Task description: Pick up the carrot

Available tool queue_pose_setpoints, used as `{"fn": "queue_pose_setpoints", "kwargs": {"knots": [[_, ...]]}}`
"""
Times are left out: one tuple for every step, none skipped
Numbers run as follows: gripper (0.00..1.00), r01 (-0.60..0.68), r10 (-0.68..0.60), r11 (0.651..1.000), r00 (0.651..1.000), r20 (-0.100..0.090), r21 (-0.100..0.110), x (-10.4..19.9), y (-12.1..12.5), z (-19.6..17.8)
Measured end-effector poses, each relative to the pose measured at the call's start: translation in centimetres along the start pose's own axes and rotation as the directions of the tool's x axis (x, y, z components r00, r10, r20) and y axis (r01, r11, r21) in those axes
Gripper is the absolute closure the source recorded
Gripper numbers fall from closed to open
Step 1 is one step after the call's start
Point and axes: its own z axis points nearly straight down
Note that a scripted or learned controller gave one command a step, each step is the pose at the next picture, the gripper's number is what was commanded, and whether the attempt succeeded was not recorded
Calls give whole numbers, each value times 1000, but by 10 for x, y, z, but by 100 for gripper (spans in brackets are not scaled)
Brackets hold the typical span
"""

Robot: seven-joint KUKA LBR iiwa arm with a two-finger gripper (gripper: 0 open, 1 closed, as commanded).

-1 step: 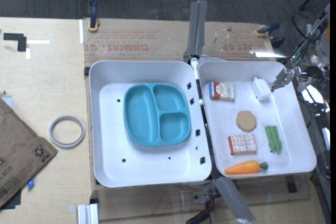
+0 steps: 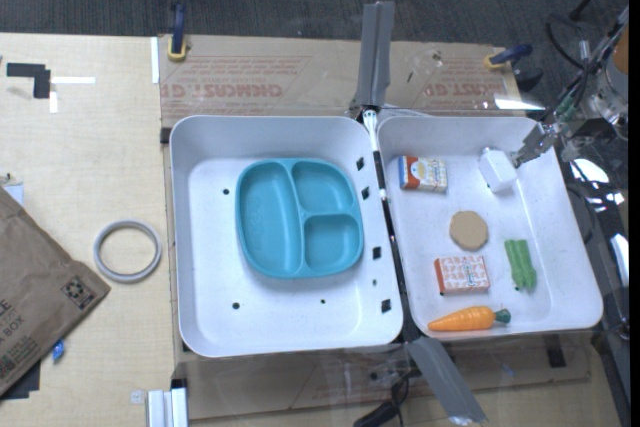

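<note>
The carrot (image 2: 468, 319) — orange, with a small green tuft at its right end — is seen lying on its side along the bottom edge of the right bin (image 2: 580, 245), in the lower right of the frame, just below a small red-and-white box (image 2: 462, 274). The gripper (image 2: 533, 148) is found at the upper right, over the bin's top corner, beside a white object (image 2: 496, 169) — well apart from the carrot. Whether its jaws are parted cannot be told.
</note>
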Motion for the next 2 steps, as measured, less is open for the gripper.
{"fn": "queue_pose_setpoints", "kwargs": {"knots": [[0,131,-131,991,991,-3,1,57,-50,44],[0,367,-367,930,930,-4,1,99,-91,65]]}}
